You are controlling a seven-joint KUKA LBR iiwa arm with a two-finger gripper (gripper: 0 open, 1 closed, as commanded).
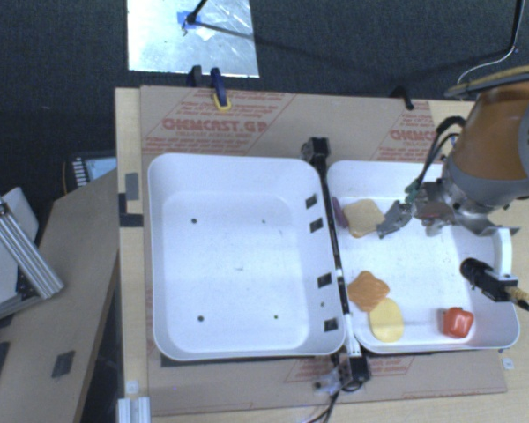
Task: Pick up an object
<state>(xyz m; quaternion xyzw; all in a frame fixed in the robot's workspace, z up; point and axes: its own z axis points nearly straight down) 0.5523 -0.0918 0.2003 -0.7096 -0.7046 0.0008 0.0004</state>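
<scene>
The fingers [395, 221] hung apart, holding nothing, at centre right just beside the tan slice [362, 217] in the right bin [511, 324]; closing there might merely nudge it aside.

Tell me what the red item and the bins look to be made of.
Red item: probably plastic or rubber toy food, with a smooth, slightly glossy, uniformly coloured surface. Bins, such as the left one: likely moulded plastic, matte white, with rounded corners and a thin rim. Neither can be confirmed from this view.

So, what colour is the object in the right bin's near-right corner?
Red, seen in the camera view.
</scene>
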